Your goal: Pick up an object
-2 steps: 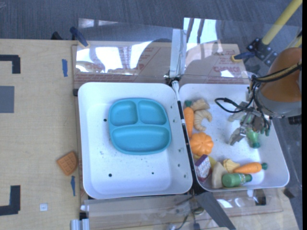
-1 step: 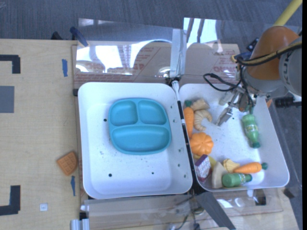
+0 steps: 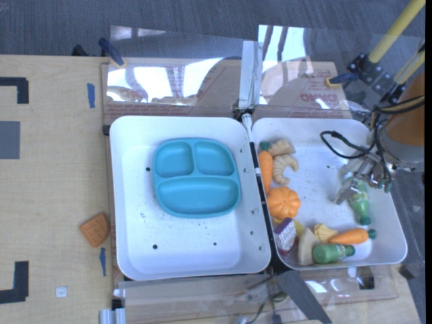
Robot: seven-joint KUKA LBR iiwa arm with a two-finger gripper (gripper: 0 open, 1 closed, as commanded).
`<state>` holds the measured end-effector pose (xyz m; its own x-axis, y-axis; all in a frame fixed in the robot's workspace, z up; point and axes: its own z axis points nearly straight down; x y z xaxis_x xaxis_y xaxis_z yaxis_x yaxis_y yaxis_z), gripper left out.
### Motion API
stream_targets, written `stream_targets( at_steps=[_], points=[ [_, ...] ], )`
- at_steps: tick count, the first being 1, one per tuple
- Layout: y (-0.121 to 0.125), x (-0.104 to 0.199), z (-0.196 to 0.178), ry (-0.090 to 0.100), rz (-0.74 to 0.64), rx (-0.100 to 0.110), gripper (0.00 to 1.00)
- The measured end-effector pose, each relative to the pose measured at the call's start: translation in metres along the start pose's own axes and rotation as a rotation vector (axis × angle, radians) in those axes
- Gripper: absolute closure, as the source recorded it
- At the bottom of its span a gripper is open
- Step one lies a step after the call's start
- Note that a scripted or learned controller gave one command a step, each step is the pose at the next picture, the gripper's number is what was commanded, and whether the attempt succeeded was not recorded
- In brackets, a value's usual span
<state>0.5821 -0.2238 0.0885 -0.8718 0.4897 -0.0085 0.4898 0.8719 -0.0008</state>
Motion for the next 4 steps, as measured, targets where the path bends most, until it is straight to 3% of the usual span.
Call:
stream_targets(
  at_steps=[3,4],
  points=[
    [-0.013,0.027,0.000,0.000,0.105,-0.005,0.00],
    [-0.012,0.023,-0.014,-0.012,0.102,-0.007,1.00]
  ],
)
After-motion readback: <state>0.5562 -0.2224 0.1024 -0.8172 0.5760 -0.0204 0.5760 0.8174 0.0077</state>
